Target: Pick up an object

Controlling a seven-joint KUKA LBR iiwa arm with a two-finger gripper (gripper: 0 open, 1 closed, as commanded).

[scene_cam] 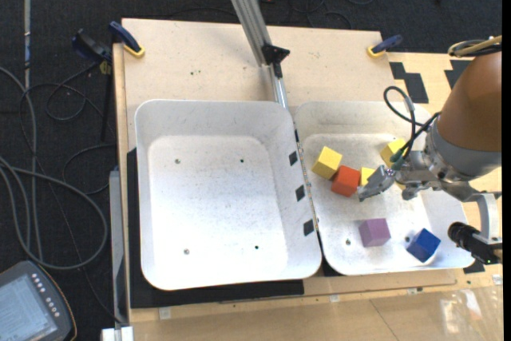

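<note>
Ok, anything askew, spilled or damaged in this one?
Nothing stands out. The blocks, yellow, orange, purple and blue, all lie inside the right bin, none spilled. The tool sits beside the orange block.

I work from one fixed camera mounted above the bench (239, 52), looking down at a slant. It stands far enough back to take in both white bins, the left bin (211, 192) and the right bin (351, 120), plus the bench's far corners and the dark floor (56, 132) beyond. The arm (475, 116) enters from the frame's right.
</note>
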